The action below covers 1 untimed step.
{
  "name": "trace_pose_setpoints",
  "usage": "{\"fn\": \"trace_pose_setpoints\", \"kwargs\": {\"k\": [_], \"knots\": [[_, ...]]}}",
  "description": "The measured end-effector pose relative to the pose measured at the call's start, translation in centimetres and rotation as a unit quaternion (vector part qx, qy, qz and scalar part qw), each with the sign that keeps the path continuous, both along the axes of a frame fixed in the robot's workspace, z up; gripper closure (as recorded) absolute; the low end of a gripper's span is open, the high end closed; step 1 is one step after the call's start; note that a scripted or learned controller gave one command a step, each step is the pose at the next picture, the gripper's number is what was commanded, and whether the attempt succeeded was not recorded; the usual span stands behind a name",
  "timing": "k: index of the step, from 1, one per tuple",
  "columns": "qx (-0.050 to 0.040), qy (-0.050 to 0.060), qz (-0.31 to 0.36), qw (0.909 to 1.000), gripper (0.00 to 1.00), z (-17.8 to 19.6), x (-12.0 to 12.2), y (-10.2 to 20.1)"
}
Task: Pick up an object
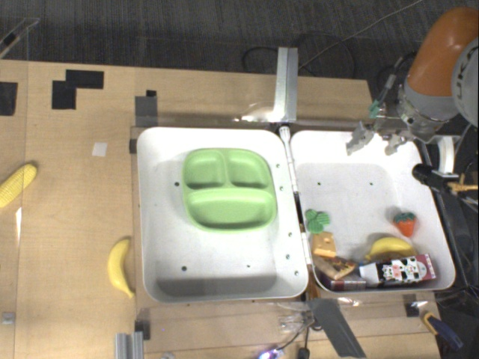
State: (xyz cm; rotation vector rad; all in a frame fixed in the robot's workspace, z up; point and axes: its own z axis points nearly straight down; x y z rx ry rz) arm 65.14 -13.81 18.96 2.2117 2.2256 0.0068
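The right bin [352, 185] holds a strawberry [405, 222], a banana [388, 246], a green broccoli-like toy [317, 220], a yellow cheese-like wedge [323, 244] and a dark carton with a cow print [397, 271] along its near edge. My gripper [376, 138] hangs above the bin's far right corner, fingers open and spread, with nothing between them. It is well apart from all the objects at the near side.
The left bin [157, 200] holds a green divided plate [227, 188]. On the bench to the left lie a yellow banana [119, 266] and a corn cob [16, 185]. A metal post [287, 84] stands behind the bins' divider.
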Motion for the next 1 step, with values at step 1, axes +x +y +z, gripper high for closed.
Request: {"fn": "trace_pose_setpoints", "kwargs": {"k": [1], "knots": [[-0.0007,0.001,0.042,0.9991,0.0,-7.67,-6.74,-4.01]]}}
